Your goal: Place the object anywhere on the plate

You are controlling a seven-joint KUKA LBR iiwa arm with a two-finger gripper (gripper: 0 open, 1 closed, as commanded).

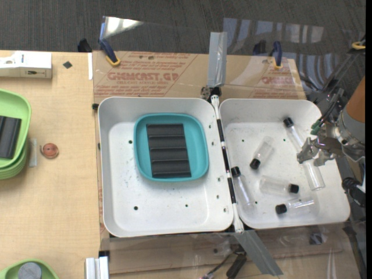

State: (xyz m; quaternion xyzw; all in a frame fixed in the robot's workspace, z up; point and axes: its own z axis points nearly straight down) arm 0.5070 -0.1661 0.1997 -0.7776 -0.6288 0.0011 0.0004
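A teal plate [200, 150] with a black ribbed insert [168, 150] lies in the left white bin [116, 173]. Several clear vials with black caps lie in the right white bin [256, 115]: one [292, 132] at the back right, one [262, 154] in the middle, one [240, 186] along the left wall, and two [278, 186] [296, 204] near the front. My gripper [312, 153] is low over the right bin's right side. Another clear vial [315, 177] sits directly below it, touching or nearly so; whether it is held is unclear.
A brown cardboard sheet [151, 71] lies behind the bins, held by clamps. A green tray [11, 135] and a small orange disc [50, 150] sit on the wooden bench at the left. The divider [224, 156] between the bins runs front to back.
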